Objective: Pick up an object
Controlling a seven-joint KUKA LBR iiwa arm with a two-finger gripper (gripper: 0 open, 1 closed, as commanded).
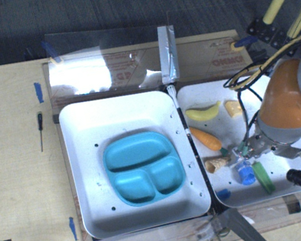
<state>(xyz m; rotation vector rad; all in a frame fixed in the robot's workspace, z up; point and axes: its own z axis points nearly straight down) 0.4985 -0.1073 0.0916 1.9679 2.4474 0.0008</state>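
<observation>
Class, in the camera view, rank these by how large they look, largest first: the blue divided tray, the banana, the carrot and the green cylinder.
1. Blue divided tray
2. Banana and carrot: they look alike in size, so unranked
3. Green cylinder

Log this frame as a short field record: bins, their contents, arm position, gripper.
left bin: blue three-compartment plastic tray
right bin: yellow banana, orange carrot, tan block, brown cone-like piece, blue cylinder, green stick-shaped piece
arm: over the right bin
gripper: low among the items, finger state unclear
</observation>
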